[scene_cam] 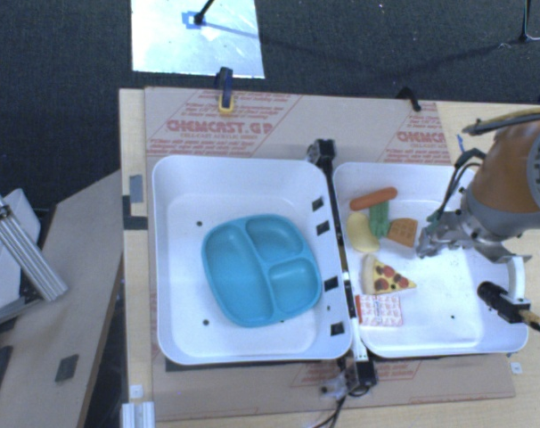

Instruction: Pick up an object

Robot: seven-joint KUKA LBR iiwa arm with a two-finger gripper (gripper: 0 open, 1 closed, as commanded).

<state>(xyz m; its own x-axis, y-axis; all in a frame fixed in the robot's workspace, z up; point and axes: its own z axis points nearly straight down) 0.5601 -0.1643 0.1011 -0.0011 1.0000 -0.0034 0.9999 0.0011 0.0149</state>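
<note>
End effector [428,243] low in right bin [457,328], just beside toy toast [402,231], grip state unclear, pizza slice [388,278] near, blue divided plate [259,268] in left bin [185,239]

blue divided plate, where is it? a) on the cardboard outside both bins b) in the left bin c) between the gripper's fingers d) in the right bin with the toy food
b: the blue divided plate lies flat in the left bin, while the toy food sits in the right bin.

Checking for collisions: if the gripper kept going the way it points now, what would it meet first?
The gripper points leftward, so probably the brown toy square beside it, though depth is unclear.
</note>
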